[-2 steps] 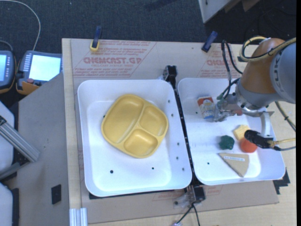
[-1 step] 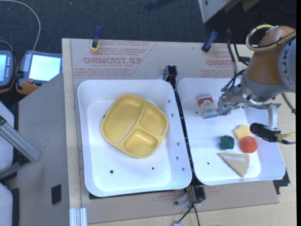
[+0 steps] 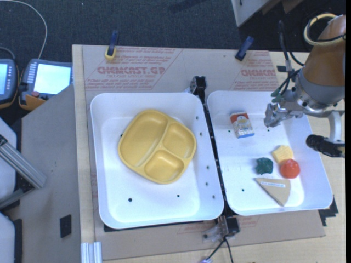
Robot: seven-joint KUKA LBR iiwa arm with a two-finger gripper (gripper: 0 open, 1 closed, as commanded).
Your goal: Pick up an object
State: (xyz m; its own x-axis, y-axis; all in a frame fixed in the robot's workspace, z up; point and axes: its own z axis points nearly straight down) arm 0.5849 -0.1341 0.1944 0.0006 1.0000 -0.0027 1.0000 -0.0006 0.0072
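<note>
- Gripper (image 3: 272,115) hangs low over the upper part of the right bin (image 3: 323,193), at the end of the grey arm (image 3: 323,73) coming in from the right; nothing sits between its tips, and from where I stand I cannot tell how wide it is parted.
- Nearest to it is a small carton (image 3: 242,125), red on top with a blue foot, lying just to the gripper's left and apart from it, which makes it the likeliest pick, I'd guess.
- Further down the same bin a loose cluster waits: a yellow block (image 3: 283,153) touching a red ball (image 3: 290,169), a dark green lump (image 3: 264,165) near them, and a tan wedge (image 3: 276,188) below.
- That crowding probably makes those four awkward to grab cleanly, while the carton has open floor around it.
- Left bin (image 3: 104,147) holds a yellow divided plate (image 3: 157,146), lying flat and slightly turned, well apart from the gripper.
- Both bins rest side by side on the worktop (image 3: 82,119), with a paper-covered board (image 3: 164,64) clamped under them, seemingly to keep everything from sliding.
- Nothing is lifted yet, so the pick is still ahead.
</note>
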